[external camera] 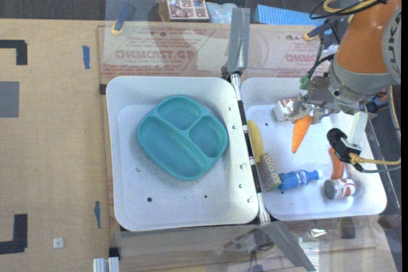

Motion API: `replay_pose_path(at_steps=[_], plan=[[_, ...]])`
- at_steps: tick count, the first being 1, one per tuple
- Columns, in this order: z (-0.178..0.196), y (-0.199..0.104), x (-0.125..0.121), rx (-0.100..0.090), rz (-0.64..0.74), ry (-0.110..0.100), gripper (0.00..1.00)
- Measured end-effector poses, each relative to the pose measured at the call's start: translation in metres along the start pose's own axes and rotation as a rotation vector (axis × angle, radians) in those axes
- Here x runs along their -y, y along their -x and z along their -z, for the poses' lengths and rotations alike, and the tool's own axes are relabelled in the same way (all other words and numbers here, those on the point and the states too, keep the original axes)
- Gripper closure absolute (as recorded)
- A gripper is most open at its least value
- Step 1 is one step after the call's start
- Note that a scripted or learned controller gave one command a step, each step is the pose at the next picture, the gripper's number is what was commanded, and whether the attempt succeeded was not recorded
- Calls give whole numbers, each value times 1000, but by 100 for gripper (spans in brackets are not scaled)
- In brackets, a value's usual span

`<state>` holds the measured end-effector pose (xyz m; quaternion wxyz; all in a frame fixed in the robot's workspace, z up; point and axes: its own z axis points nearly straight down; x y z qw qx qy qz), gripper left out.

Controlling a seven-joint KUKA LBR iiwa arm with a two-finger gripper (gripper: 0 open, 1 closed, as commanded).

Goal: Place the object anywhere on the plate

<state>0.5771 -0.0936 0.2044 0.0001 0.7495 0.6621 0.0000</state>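
On the desk the left bin (127, 200) holds one thing, a teal divided plate (183, 136) with three compartments, lying a little toward the bin's far side and with nothing on it. Across the central divider, the right bin (376, 200) carries the loose objects: a yellow corn cob (255, 139) lying along the near-left wall, a scrubbing brush (269, 172) just below it, a blue bottle (299, 178) on its side beside the brush, an orange-handled tool (338, 159) and a small can (339, 188) toward the right. The toy carrot (300, 132) hangs point-down with its top at the jaws (308, 113), which look closed on its thick end, though the fingers are partly hidden by the wrist and the hold cannot be judged as firm; a small white piece (284, 109) sits just beside them. The carrot is thus above the right bin, well apart from the plate. To do this step well, the arm should raise the carrot enough to clear the divider between the bins, carry it leftward without swinging it, centre it over one of the plate's compartments, and lower before releasing so it does not roll off the rim.
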Motion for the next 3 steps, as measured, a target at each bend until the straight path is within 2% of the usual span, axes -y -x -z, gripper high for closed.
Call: replay_pose_path(at_steps=[1, 2, 3], plan=[[20, -107, 3, 0, 81, 2, 100], [-49, -229, 29, 0, 269, -4, 100], [-48, -228, 29, 0, 268, -3, 0]])
